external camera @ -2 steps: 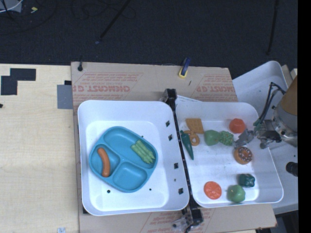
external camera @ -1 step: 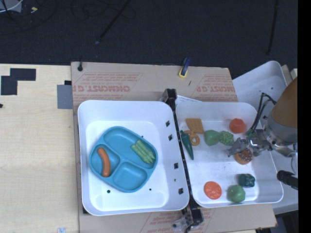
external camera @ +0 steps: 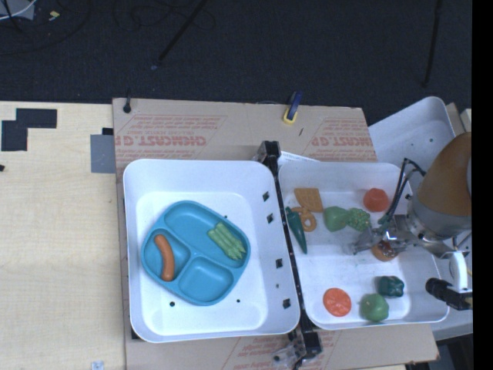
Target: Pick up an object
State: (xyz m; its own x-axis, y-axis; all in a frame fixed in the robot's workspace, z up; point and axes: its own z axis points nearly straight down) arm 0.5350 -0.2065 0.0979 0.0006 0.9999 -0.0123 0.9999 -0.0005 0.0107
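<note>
Camera view: the gripper [external camera: 383, 241] hangs low over the right bin [external camera: 416, 314], reaching in from the right, and whether it is parted or closed cannot be told; a small brownish-orange object [external camera: 386, 251] sits right under its tip, but a hold on it cannot be confirmed. Just above the tool lies an orange-red ball [external camera: 376, 200]; just left of it a green leafy vegetable [external camera: 346, 219], then a tan cracker piece [external camera: 308, 200] and a dark green pepper [external camera: 296, 229]. Below the tool lie a dark green object [external camera: 390, 286], a green round fruit [external camera: 374, 307] and a red tomato [external camera: 337, 302]. Far left, in the left bin [external camera: 154, 183], a blue divided plate [external camera: 196, 277] carries a sausage [external camera: 165, 257] and green beans [external camera: 228, 240]. The cardboard [external camera: 192, 133] beyond the bins bears red lettering, upside down and too blurred to read reliably.
</note>
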